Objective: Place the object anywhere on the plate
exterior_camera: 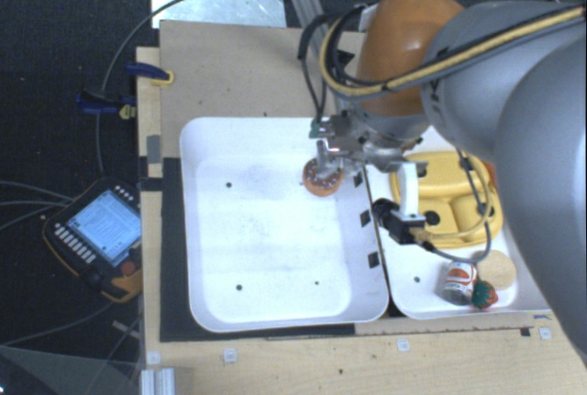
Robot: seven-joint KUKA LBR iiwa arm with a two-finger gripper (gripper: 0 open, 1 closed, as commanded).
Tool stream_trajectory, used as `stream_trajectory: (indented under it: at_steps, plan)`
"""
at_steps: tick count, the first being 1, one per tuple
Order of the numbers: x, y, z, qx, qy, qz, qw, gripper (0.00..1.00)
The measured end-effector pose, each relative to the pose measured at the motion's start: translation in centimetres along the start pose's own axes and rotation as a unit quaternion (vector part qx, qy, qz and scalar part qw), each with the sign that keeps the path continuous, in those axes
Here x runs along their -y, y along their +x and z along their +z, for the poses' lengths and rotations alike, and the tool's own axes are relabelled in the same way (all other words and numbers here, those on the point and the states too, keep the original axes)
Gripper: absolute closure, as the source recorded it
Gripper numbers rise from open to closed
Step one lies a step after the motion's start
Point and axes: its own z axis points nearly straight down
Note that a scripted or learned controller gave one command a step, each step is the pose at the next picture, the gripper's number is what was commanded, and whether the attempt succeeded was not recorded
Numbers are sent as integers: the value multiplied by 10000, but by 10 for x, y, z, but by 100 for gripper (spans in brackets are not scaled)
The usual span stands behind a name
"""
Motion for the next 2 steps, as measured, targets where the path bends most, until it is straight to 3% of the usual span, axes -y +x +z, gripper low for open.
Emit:
stream_trajectory:
  at_steps: [1, 2]
  plan:
    - [8, 23, -7, 1, -8, 7, 10000, 100]
    - [8, 22, -7, 5, -9, 21, 10000, 0]
